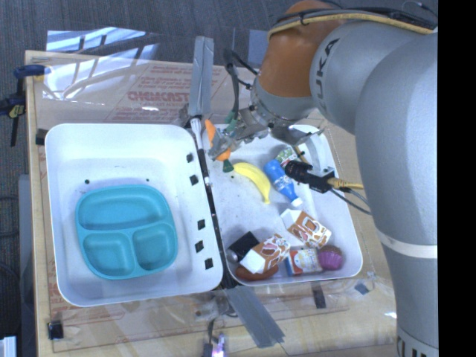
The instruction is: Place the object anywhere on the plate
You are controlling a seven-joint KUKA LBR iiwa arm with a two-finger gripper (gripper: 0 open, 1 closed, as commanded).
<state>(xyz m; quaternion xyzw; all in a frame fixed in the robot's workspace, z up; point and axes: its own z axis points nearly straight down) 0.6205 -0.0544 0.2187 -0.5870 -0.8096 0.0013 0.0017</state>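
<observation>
Right bin (349, 233), near corner: small cartons (306, 229), a purple ball (331, 257), a black block (243, 242). Middle of that bin: banana (253, 179), lying flat, just beside a blue bottle (281, 178). Far left corner of that bin: gripper (225, 141), low over small orange and green pieces; open or clenched, cannot tell. Left bin (67, 151): blue three-compartment plate (126, 230), well apart from the banana. Desk (111, 99) beyond under clear sheeting.

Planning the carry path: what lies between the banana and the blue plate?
In the camera view, between the banana and the blue plate lie bare white floor of both bins and the bins' adjoining rims with black clips.
</observation>
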